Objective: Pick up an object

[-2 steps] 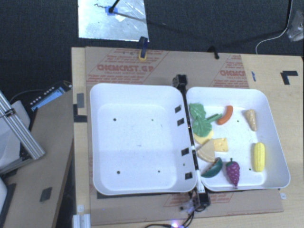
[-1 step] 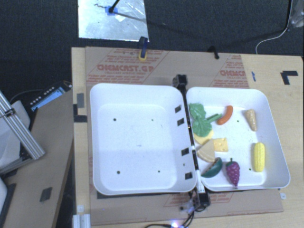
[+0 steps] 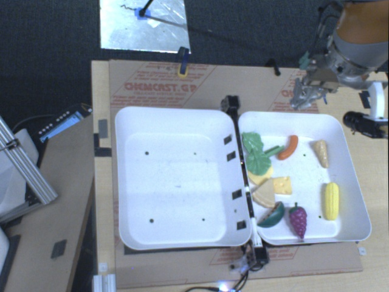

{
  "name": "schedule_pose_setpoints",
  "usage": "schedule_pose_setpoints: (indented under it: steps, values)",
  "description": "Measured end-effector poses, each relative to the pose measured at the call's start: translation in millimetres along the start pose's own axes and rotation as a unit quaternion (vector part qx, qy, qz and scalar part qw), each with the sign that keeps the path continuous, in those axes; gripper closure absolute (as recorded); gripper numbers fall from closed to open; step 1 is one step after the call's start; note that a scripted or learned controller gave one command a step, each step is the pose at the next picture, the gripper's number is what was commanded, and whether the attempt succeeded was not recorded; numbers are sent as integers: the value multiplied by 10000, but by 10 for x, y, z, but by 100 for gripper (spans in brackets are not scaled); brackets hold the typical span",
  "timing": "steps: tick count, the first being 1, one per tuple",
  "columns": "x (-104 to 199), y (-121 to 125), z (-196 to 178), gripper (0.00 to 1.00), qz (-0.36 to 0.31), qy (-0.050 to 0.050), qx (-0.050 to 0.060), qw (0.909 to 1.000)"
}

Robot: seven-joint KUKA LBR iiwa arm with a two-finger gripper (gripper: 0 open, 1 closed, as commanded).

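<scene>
Two shallow white plastic bins sit side by side on a brown cardboard sheet printed with red lettering. At nine o'clock, the left bin has a smooth, glossy floor with rounded corners and a few small dark dots. A dark hinged strip with small black clips runs between the bins.

The right bin holds a cluster of toy foods. Along its left side lies a leafy green lettuce piece with ruffled edges, and just at its three o'clock a slim orange carrot-like stick, tilted. Below them sit a pale yellow round slice, a square yellow cheese block and a tan bread wedge, all touching or overlapping. At six o'clock lie a dark green curved pod and a knobbly purple grape bunch. Toward three o'clock, a smooth yellow corn cob lies upright, and at one o'clock a beige cone-shaped piece.

At one o'clock, above the right bin's far rim, hangs the metallic two-finger gripper, over the cardboard and well apart from every toy. Whether its jaws are spread or closed cannot be told.
</scene>
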State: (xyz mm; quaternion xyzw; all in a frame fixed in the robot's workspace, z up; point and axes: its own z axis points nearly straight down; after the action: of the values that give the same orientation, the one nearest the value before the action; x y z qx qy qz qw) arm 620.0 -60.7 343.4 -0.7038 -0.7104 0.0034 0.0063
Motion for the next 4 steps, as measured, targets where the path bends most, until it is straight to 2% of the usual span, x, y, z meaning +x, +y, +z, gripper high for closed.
schedule_pose_setpoints:
  steps: [1, 2, 3, 4]
  values:
    - [38, 505, -354, 100, 17, -26, -111, 9999]
    - [127, 459, -1862, 100, 17, -29, -168, 9999]
    - [1264, -323, -1932, 100, -36, 2, -88, 10000]
    - [819, 334, -1914, 100, 53, -31, -94, 9999]
